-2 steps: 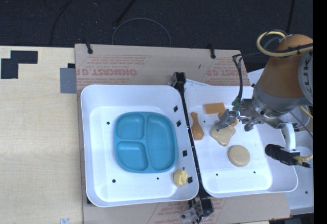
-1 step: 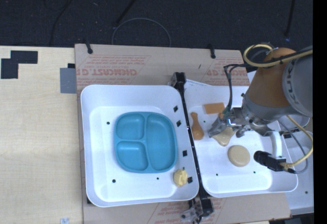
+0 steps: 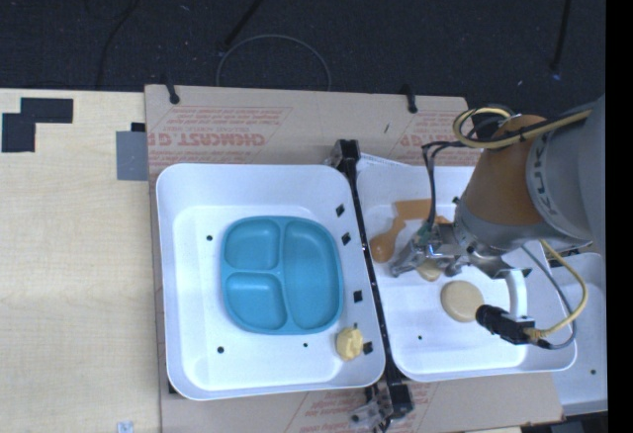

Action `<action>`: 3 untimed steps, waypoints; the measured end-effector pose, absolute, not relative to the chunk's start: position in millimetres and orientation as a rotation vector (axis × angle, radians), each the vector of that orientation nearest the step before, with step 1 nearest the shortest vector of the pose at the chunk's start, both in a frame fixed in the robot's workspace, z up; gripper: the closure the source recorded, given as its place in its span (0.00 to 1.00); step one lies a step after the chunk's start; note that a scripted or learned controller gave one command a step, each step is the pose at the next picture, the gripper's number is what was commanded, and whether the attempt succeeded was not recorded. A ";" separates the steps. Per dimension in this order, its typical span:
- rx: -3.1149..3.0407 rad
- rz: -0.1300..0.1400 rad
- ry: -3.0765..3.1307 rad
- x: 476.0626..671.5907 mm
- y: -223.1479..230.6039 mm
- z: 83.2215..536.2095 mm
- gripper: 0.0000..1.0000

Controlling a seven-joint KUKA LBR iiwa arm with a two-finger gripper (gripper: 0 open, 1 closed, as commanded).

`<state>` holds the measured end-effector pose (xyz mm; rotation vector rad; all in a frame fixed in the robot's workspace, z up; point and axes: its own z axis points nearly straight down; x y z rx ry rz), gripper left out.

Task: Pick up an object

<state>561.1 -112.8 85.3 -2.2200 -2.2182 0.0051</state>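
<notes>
Where arm [image 3: 514, 194] overhangs, tan object [image 3: 407, 223] half-hidden

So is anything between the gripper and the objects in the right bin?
Nothing visible. The gripper is low in the right bin, right beside the brown wooden spoon, with the round tan disc close by. The yellow lump lies apart in the left bin beside the blue divided plate.

A pale wooden bench [image 3: 69, 253] runs across the lower half, with black patches and a grey square [image 3: 130, 154] marked on its left side. On it lies a brown cardboard sheet [image 3: 297, 125] printed with red lettering. Two shallow white bins sit side by side on that sheet, left bin [image 3: 188, 194] touching right bin [image 3: 445, 362] along a black divider.
</notes>
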 end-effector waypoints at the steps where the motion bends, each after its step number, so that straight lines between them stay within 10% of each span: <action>1: -2.225 0.004 -2.213 561.4 -113.9 97.7 1.00; 3: -2.221 -0.001 -2.223 562.3 -115.1 182.8 1.00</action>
